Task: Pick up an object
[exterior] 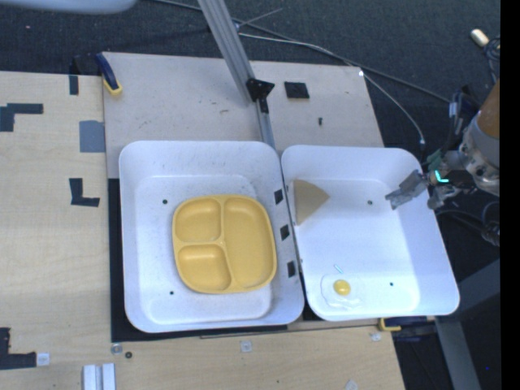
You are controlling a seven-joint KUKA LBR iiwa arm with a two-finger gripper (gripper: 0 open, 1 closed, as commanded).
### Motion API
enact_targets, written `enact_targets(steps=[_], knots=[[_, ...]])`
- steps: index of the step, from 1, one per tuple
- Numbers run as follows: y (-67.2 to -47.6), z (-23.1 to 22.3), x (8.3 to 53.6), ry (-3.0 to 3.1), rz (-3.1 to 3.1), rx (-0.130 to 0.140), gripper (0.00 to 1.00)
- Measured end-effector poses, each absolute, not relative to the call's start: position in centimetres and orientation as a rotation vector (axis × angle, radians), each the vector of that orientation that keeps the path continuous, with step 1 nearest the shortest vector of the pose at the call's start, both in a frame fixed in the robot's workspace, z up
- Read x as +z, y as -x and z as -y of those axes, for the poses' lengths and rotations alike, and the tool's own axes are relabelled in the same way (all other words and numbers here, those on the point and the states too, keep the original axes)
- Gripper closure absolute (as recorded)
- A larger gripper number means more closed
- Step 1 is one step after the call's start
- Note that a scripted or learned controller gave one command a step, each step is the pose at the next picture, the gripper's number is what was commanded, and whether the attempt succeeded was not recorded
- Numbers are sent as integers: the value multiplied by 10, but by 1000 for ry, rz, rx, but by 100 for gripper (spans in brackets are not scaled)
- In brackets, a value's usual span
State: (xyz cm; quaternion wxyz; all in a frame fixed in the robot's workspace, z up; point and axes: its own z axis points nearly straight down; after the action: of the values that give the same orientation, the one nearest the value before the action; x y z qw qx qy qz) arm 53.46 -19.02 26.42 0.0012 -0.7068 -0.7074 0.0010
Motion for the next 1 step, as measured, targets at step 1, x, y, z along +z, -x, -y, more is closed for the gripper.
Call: enact_targets(steps=[1], knots=[[-535, 190, 265, 2220, 2222, 2, 0]])
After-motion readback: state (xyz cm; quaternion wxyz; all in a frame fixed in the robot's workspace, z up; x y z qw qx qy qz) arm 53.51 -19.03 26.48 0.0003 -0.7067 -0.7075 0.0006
